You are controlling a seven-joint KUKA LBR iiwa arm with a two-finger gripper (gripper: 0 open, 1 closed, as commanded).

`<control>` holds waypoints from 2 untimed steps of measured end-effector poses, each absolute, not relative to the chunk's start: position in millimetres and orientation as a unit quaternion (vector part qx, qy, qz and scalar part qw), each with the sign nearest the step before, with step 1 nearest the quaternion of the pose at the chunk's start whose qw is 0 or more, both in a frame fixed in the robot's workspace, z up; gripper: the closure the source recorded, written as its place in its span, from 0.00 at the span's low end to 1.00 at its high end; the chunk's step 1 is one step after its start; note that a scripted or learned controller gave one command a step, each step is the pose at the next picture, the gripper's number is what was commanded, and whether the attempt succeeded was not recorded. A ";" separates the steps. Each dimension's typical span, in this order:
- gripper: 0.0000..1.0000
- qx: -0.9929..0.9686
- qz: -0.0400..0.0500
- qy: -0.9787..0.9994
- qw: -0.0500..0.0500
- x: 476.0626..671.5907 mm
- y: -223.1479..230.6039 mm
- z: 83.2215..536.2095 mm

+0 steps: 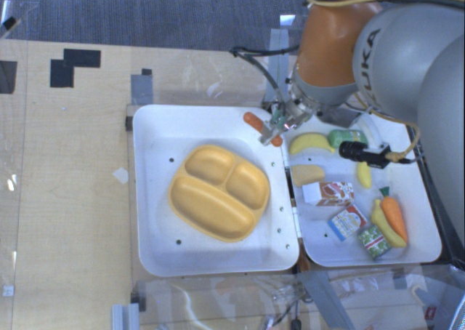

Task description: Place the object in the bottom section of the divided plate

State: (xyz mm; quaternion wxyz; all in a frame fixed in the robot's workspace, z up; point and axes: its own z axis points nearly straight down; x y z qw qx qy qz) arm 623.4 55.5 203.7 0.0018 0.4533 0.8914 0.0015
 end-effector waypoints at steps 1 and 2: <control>1.00 0.410 0.002 0.912 0.001 572.0 122.4 193.6; 1.00 0.421 0.002 0.907 0.001 528.2 167.8 213.0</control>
